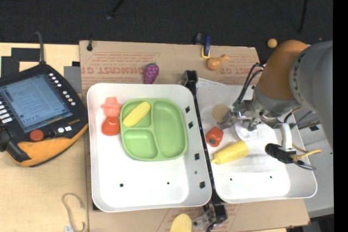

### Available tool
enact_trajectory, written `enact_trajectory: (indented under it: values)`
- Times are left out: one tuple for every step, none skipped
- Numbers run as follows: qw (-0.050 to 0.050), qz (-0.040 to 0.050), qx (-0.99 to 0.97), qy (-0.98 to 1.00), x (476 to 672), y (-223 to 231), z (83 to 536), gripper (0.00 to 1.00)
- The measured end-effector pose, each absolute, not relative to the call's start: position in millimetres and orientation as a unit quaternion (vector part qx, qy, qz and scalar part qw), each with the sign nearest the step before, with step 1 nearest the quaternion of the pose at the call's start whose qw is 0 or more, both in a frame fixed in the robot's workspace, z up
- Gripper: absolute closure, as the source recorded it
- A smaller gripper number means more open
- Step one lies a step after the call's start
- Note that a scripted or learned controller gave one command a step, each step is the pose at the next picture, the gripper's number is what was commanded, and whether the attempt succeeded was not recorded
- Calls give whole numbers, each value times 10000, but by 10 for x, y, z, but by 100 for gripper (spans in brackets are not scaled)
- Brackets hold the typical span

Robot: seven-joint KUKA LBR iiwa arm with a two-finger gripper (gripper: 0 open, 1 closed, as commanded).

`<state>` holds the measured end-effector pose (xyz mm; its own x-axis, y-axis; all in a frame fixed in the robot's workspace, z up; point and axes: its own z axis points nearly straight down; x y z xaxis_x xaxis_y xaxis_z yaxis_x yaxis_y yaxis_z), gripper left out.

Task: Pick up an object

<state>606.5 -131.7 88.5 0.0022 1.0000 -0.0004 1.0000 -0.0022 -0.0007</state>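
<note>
Two white bins, cardboard lettering unreadable.
Left bin (109, 182): green tray (154, 129) holding corn (135, 113) at 10 o'clock. Gripper (247, 126) grip: cannot tell.

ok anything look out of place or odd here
Yes, a few toys lie outside the bins: a purple grape bunch and an orange pear-like piece on the cardboard behind them, and a yellow piece at the front edge. Inside, the corn sits slanted in the green tray.

A teach pendant (38, 111) lies left of the bins (103, 182).
</note>
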Motion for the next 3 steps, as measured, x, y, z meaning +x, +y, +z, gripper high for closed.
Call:
enact_trajectory:
  values:
    - [-39, -22, -7096, -7046, 6091, -1342, 1031, 100]
    - [-12, -11, -7077, -7065, 6174, -1322, 1499, 100]
    - [-11, -9, -7077, -7065, 6201, -1327, 1928, 100]
